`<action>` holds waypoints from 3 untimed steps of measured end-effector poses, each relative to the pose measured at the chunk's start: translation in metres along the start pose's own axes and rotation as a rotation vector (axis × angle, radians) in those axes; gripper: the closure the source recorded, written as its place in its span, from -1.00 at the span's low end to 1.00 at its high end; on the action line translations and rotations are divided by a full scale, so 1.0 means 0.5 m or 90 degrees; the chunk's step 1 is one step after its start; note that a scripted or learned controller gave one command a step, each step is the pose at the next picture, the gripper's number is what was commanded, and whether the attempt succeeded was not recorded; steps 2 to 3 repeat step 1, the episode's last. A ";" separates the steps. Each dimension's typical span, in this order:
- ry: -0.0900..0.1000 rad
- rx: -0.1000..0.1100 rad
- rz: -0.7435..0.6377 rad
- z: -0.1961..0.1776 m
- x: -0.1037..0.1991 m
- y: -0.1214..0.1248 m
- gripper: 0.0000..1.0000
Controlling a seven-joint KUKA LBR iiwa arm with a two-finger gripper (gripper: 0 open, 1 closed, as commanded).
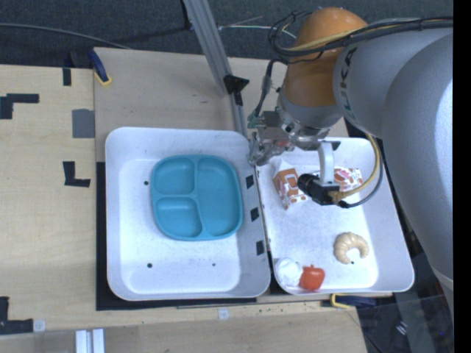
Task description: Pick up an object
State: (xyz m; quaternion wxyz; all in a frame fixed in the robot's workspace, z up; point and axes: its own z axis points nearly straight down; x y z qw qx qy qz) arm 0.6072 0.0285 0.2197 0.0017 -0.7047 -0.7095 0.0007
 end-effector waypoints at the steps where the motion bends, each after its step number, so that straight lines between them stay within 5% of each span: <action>1: 0.000 0.000 0.000 0.008 0.096 -0.009 1.00; 3: 0.000 0.000 0.000 0.008 0.096 -0.009 1.00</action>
